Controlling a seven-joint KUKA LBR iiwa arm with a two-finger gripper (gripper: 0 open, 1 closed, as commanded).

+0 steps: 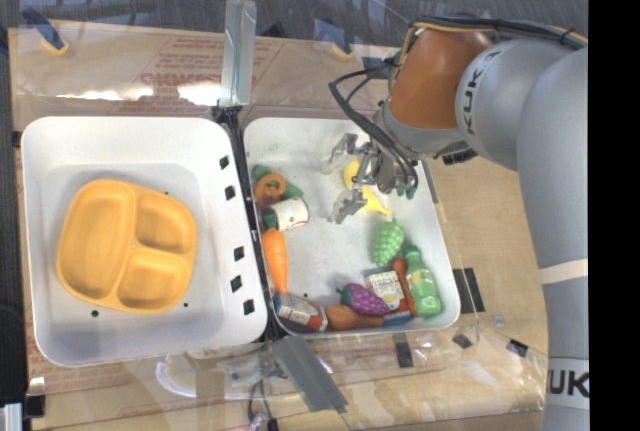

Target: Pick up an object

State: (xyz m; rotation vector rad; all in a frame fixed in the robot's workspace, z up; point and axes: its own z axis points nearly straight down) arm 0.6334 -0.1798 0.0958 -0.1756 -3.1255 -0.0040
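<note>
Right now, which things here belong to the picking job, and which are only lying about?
Job:
gripper, fingers spread, over the right bin
yellow item just beside it
carrot
green grapes
purple grapes
green bottle

Lying about:
left bin
yellow divided tray

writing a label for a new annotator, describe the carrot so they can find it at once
Look at the right-hand white bin, the one crowded with toy food. Along its left wall, just below a small white can, lies the carrot. It is the long, plain orange tapered piece lying lengthwise by the divider, unlike the rounder pieces nearby.
</note>
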